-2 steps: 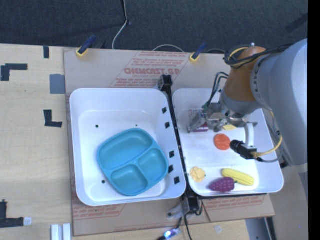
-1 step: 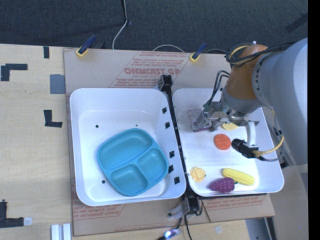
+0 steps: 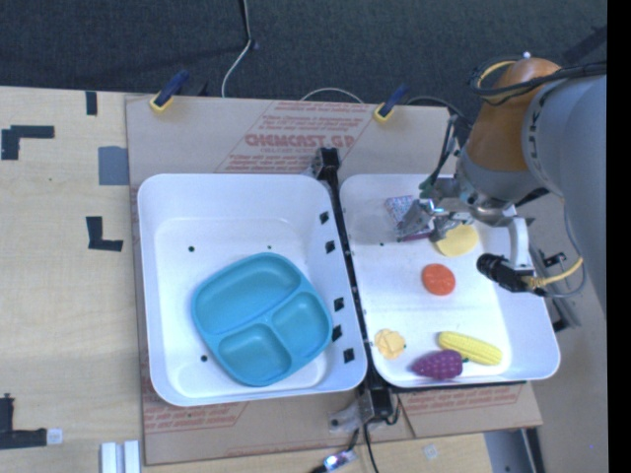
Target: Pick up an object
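Note:
My gripper (image 3: pixel 416 219) hangs low over the far part of the right bin (image 3: pixel 523 363), close to its left wall. A pale yellow toy food (image 3: pixel 458 241) lies just to the gripper's right, touching or nearly touching it. An orange-red round toy (image 3: pixel 439 280) sits a little nearer, in the bin's middle. Along the bin's near edge lie a small yellow piece (image 3: pixel 390 342), a bunch of purple grapes (image 3: pixel 437 365) and a yellow corn cob (image 3: pixel 471 347). Nothing shows clearly in the gripper's grasp.
The left bin (image 3: pixel 168 215) holds a blue divided plate (image 3: pixel 261 317) toward its near side. A black divider (image 3: pixel 340 264) runs between the two bins. The grey arm with its orange band (image 3: pixel 508 116) fills the space above the right bin's far right corner.

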`<state>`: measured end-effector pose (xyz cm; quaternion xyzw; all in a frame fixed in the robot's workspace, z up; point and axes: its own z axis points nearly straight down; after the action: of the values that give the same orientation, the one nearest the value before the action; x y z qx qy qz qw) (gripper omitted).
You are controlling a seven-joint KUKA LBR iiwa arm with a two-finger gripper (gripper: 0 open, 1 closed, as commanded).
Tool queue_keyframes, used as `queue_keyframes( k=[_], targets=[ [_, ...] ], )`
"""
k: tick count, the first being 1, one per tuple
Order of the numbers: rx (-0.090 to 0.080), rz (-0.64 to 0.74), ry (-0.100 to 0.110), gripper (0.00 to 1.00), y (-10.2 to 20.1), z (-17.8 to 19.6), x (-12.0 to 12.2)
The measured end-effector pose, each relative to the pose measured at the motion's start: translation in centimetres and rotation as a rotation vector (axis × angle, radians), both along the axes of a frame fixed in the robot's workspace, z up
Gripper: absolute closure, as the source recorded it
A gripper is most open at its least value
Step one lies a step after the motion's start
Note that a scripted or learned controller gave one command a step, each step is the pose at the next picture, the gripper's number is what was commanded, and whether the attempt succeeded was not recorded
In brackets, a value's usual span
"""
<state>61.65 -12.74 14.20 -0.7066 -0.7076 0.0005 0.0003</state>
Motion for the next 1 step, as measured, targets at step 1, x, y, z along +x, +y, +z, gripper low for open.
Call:
queue_keyframes(
  k=[1],
  targets=[
    [0.000, 0.001, -0.002, 1.00, 0.21, 6.09, 0.27]
  ],
)
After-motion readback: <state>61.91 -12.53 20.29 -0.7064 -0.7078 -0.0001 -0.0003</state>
